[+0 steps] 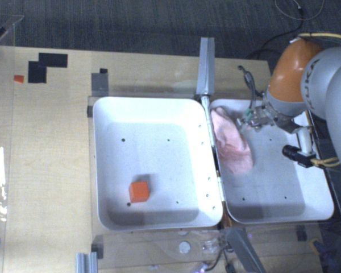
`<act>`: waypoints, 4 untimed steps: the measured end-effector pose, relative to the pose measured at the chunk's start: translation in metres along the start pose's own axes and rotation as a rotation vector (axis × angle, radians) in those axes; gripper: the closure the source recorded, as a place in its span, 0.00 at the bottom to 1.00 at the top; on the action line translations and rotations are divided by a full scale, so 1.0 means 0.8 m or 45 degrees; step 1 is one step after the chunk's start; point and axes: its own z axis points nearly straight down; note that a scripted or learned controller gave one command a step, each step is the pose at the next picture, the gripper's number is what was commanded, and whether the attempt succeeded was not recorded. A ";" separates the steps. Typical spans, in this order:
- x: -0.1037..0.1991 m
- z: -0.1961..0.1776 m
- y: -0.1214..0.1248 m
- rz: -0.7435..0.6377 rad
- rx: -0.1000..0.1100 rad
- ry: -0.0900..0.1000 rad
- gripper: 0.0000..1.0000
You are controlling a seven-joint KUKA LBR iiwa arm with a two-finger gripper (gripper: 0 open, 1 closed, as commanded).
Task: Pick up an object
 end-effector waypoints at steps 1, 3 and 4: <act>0.026 -0.002 -0.023 -0.201 -0.006 -0.004 0.00; 0.028 -0.267 0.039 -0.194 -0.001 0.000 0.00; 0.038 -0.118 0.044 0.094 0.013 0.005 0.00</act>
